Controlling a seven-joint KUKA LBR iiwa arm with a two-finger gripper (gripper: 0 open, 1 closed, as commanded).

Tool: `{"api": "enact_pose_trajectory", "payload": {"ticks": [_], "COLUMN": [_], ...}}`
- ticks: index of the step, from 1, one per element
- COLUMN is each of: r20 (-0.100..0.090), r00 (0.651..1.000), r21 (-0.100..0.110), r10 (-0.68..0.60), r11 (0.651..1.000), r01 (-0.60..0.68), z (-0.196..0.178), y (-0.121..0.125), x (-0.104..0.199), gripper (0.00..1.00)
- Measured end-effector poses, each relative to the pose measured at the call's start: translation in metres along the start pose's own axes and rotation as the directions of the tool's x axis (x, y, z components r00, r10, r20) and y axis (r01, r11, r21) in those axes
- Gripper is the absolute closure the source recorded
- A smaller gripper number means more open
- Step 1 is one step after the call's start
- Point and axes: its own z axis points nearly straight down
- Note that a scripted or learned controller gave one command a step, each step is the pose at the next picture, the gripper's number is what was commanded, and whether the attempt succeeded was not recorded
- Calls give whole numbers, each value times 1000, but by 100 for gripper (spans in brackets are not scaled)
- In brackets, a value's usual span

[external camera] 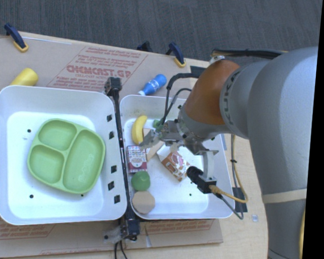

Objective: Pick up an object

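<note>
The right bin (217,206) holds a yellow banana (138,129), a dark red snack packet (137,157), a green ball (141,180), a tan round piece (143,202) and a brown-and-white carton (175,165). My gripper (162,136) hangs low over the bin's middle, just right of the banana and above the carton. A pale wedge-shaped piece (154,149) lies right below it. The arm's wrist hides the fingers.
The left bin (9,159) carries a green divided plate (66,155). Behind the bins, on the cardboard, lie a blue-and-white bottle (153,84) and a yellow object (25,77). Black clips (113,86) join the bins along the middle wall. A cable with a yellow plug (224,193) trails over the right bin.
</note>
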Motion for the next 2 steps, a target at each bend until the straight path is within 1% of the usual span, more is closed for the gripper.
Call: {"api": "enact_pose_trajectory", "payload": {"ticks": [1,2], "r20": [1,1], "r00": [1000,1000], "r21": [3,3], "r10": [-7,-7], "r11": [1000,1000], "r01": [7,7], "z": [-10,-10], "y": [0,0], "x": [1,1], "gripper": [100,0]}}
